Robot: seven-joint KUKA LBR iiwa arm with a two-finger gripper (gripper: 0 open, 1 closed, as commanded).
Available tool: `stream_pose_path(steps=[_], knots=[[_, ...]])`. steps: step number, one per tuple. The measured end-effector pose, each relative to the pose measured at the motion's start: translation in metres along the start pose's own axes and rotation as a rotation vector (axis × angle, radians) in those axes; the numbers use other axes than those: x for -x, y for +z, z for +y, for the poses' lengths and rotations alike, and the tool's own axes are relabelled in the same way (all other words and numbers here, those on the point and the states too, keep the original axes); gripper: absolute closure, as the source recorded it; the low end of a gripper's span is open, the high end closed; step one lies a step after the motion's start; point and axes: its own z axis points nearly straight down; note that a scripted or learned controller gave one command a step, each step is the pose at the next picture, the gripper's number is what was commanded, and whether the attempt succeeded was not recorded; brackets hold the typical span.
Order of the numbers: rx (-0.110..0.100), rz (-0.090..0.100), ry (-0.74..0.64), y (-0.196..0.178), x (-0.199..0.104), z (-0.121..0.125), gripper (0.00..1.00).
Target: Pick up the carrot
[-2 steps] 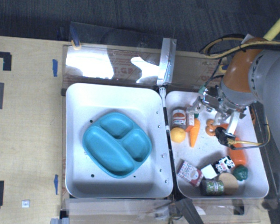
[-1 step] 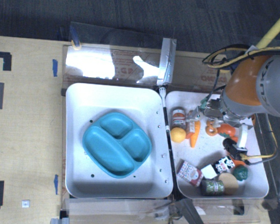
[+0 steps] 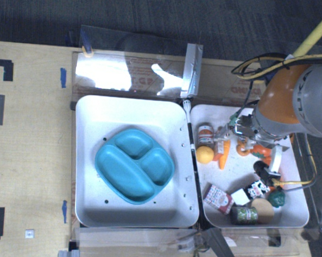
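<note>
The carrot point(image 3: 224, 155) is a thin orange stick lying nearly upright on the floor of the right bin point(image 3: 300, 215), just right of a yellow ball point(image 3: 204, 154). My gripper point(image 3: 234, 134) hangs from the grey arm with its orange band point(image 3: 278, 101) over the upper middle of that bin. It sits just above and to the right of the carrot's top end. The gripper's metal parts overlap the carrot's upper tip, so contact is unclear.
The right bin also holds a small red-labelled can point(image 3: 205, 134), orange pieces point(image 3: 253, 150), a red-and-white carton point(image 3: 217, 198), a green can point(image 3: 245, 214), a black-and-white toy point(image 3: 257, 188) and a dark green object point(image 3: 277, 198). In the left bin point(image 3: 86, 202) lies a blue divided plate point(image 3: 135, 164).
</note>
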Motion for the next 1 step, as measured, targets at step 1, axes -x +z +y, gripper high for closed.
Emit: stream_pose_path(steps=[1], knots=[[0.001,-0.004,-0.269,-0.0005,-0.0027,0.0024,0.00]])
